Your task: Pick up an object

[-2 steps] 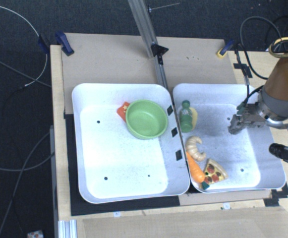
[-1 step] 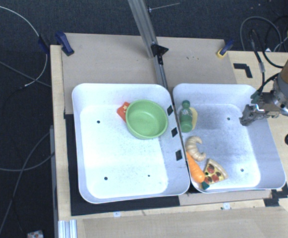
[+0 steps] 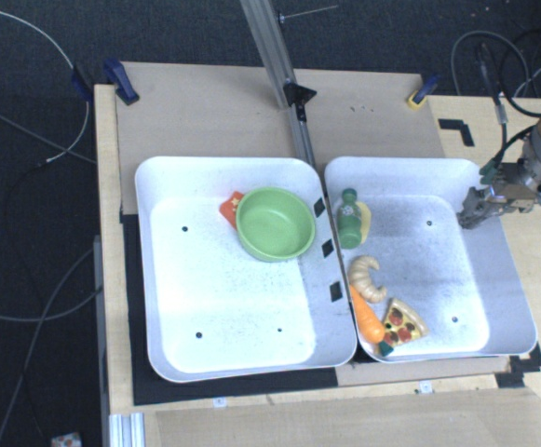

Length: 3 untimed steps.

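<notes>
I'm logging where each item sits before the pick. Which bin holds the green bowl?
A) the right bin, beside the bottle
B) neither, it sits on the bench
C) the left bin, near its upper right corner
C: the green bowl sits inside the left bin, near its upper right corner.

My two bins are white, speckled with fine dark dots. In the left one sits a light green bowl with an orange-red piece at its rim. Along the right bin's left edge I see a green bottle on something pale yellow, a tan croissant, an orange carrot and a pizza slice, yellow with red spots. My gripper is grey
</notes>
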Each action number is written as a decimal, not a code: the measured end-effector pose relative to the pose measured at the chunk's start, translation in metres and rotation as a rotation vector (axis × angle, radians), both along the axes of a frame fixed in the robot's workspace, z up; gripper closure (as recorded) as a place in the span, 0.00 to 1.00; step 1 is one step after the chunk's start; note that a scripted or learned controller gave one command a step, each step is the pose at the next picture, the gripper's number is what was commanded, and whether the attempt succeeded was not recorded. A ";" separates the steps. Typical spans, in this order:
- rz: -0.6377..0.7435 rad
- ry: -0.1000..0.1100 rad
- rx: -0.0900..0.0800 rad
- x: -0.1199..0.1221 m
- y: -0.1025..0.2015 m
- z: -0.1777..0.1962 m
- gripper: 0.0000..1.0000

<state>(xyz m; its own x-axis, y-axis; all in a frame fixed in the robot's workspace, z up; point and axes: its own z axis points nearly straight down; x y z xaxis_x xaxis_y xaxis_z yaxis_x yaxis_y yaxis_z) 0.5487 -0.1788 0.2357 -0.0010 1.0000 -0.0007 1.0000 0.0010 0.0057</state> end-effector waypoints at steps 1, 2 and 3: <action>0.005 0.001 0.002 0.008 0.052 0.012 1.00; 0.005 0.003 0.003 0.021 0.099 0.018 1.00; 0.005 0.003 0.003 0.027 0.146 0.022 1.00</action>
